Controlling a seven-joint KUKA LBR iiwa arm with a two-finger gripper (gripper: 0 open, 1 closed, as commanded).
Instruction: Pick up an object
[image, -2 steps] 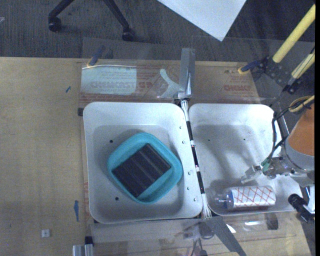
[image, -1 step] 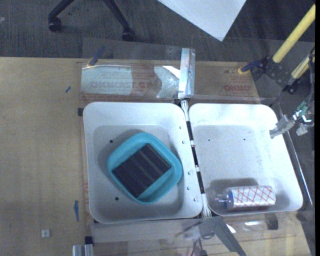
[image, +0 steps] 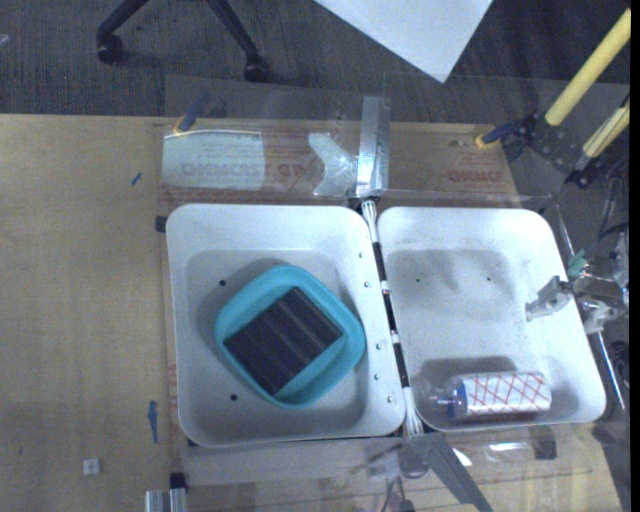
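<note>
A teal square dish (image: 290, 335) lies tilted in the left bin (image: 200, 240), with a black ribbed block (image: 280, 340) resting inside it. In the right bin (image: 470, 250), a clear cylindrical bottle (image: 495, 393) with a red-and-white patterned label and a blue cap lies on its side along the near wall, cap pointing left.
A small metal fitting (image: 560, 295) sits at the right bin's right rim. A metal strip (image: 372, 150) and clear plastic sheets lie on the bench behind the bins. Yellow-handled tools (image: 590, 65) are at the back right.
</note>
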